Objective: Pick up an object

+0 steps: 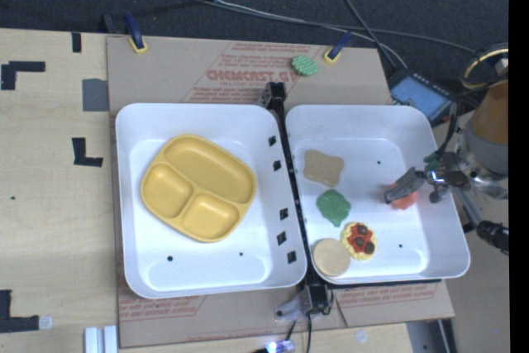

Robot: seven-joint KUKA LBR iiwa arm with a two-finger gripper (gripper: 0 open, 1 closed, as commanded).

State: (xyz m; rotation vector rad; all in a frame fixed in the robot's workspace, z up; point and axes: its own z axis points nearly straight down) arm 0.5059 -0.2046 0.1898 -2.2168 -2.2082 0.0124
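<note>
Orange-red piece [402, 199]: right of the green toy [333, 206].
Gripper [405, 189]: I see it over that piece; grip unclear.

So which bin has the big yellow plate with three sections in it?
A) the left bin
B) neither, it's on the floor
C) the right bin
A: the yellow plate lies in the left bin, while the right bin holds small toy foods like the green piece.
</note>
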